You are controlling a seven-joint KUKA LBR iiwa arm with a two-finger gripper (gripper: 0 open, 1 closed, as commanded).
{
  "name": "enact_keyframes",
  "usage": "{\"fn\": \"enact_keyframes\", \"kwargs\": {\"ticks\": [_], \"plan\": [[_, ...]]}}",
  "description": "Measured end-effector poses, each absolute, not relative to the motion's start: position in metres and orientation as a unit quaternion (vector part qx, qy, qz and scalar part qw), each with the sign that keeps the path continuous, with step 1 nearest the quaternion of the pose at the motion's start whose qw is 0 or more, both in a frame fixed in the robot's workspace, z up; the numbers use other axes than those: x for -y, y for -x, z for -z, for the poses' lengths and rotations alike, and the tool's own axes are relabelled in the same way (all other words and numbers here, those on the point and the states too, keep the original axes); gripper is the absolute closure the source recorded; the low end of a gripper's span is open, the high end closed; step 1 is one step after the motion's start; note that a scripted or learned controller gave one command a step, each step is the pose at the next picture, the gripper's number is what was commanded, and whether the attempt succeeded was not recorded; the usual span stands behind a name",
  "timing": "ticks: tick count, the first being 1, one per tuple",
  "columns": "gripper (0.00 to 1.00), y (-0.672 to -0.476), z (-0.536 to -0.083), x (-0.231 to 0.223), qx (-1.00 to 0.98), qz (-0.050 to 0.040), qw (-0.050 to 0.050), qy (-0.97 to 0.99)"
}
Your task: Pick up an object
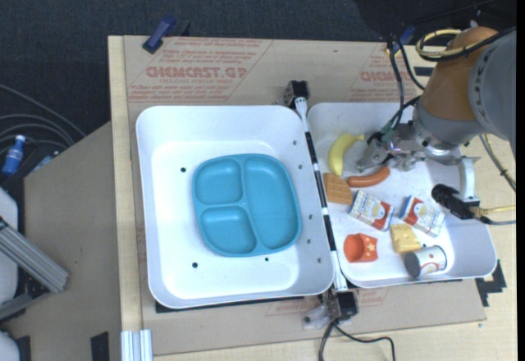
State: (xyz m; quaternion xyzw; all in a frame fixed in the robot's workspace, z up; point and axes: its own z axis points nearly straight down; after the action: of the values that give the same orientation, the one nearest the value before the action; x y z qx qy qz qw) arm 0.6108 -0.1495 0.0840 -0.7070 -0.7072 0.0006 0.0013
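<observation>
Camera view: right bin [482, 265] is crowded, with banana [340, 153], sausage [368, 179], cartons [371, 209], cheese [404, 237] and cup [426, 259]; blue tray [245, 203] fills the left bin [156, 187]. Claw [379, 146] hangs low between banana and sausage, grip impossible to tell. Sausage lies left-right, slightly tilted.

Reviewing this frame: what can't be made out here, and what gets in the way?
- Gripper, camera view: fingers too small and cluttered to tell whether it holds anything; it sits between the banana and sausage.
- Cartons and: printing too small to read.
- Arm: cut off by the right edge.
- Right bin: far wall partly hidden behind the arm.
</observation>
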Motion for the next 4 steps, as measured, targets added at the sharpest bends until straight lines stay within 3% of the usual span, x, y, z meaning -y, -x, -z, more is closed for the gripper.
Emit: {"fn": "enact_keyframes", "kwargs": {"ticks": [1,2,3,4], "plan": [[1.0,-0.612,-0.095,0.15,0.707,0.0003,0.0,0.707],[1.0,-0.667,-0.178,0.129,0.708,0.0007,-0.001,0.706],[0.0,-0.667,-0.177,0.129,0.708,-0.0002,0.0,0.707],[0.0,-0.661,-0.085,0.139,0.707,-0.0002,0.0,0.707]]}}
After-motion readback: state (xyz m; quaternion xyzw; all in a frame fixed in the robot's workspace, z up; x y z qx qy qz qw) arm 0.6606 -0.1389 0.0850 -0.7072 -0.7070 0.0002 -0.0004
